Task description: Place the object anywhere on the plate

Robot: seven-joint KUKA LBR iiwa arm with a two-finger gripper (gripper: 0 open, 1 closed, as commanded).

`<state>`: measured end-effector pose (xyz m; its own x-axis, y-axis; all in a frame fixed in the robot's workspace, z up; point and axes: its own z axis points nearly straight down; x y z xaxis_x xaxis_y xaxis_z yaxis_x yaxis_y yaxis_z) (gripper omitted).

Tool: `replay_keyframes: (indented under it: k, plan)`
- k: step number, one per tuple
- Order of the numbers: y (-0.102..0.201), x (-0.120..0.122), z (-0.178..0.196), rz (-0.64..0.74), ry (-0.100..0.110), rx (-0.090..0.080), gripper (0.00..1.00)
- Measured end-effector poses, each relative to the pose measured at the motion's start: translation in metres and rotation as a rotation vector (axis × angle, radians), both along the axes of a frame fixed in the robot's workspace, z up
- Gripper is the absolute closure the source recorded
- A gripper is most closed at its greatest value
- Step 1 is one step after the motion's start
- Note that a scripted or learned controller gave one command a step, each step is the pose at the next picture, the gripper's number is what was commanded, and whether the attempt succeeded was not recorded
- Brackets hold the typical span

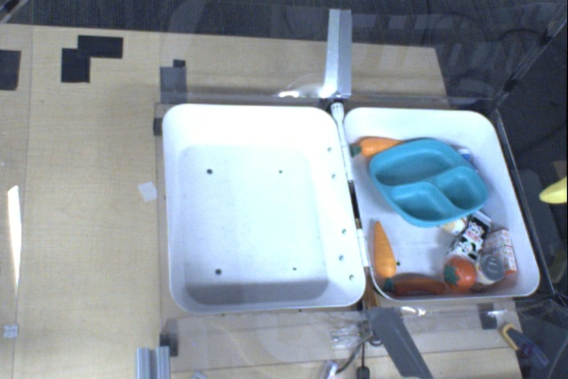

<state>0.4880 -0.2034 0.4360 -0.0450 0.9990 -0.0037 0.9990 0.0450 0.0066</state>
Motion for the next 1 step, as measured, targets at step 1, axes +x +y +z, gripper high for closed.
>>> replay_keyframes:
  k: [1]
  plan:
    - [0.0066,0.0005,-0.0004,-0.058,0.001,0.001,1.0]
